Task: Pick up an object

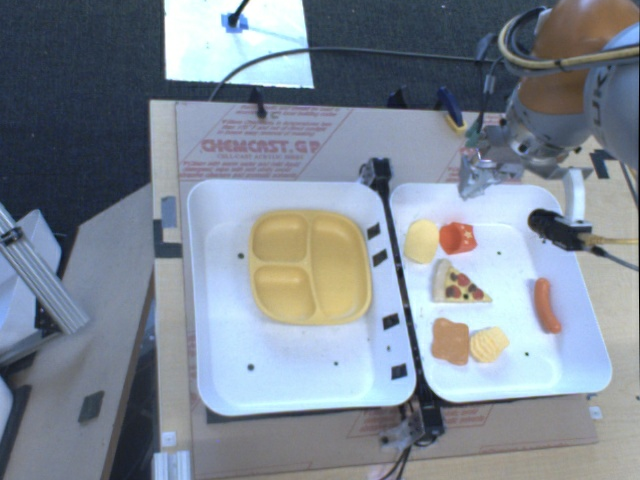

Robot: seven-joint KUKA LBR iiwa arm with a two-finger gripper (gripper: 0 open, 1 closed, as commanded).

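My end effector [478,180] hangs over the far edge of the right bin [590,363]; whether it is released or clenched I cannot tell. The nearest candidate, I judge, is the red cup-like piece [457,237], lying just below and slightly left of me in this view, beside the pale yellow round piece [422,240]. It is compact, with no clear long axis. The pizza slice [458,284] lies further toward the bench's near side.

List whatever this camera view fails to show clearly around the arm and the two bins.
- Gripper: small and blurred over the right bin's far rim; finger state unreadable.
- Arm: cut off by the view's top and right edges.
- Red piece: too small to identify.
- Yellow tray's underside: hidden against the left bin.
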